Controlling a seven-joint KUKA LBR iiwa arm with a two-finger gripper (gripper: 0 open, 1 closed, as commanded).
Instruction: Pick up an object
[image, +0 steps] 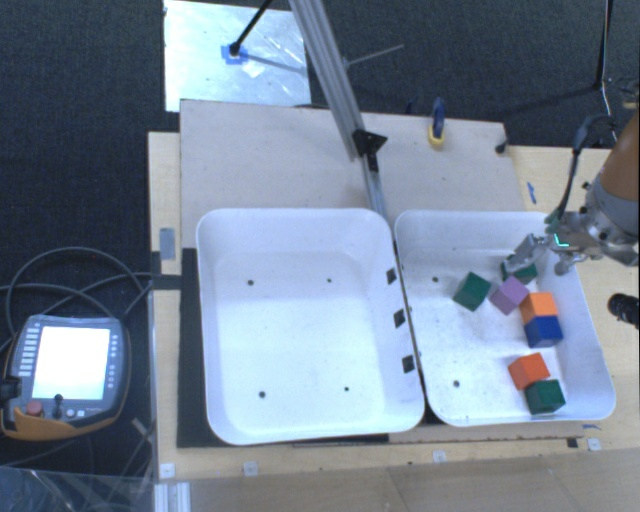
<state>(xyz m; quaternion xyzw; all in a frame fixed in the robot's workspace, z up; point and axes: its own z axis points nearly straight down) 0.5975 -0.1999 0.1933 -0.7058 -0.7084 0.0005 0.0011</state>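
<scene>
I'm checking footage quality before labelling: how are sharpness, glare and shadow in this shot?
Camera view: the small coloured cubes are soft-edged but told apart, such as the purple cube and blue cube; the arm's metal gripper is blurred; the white right bin looks bright, nearly washed out; glare hits the shiny foil sheet; shadows are faint.

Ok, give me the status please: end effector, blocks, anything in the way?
End effector low over right bin, upper right corner. Small green block beside it, grasp unconfirmed. Purple block and green cube close.
</scene>
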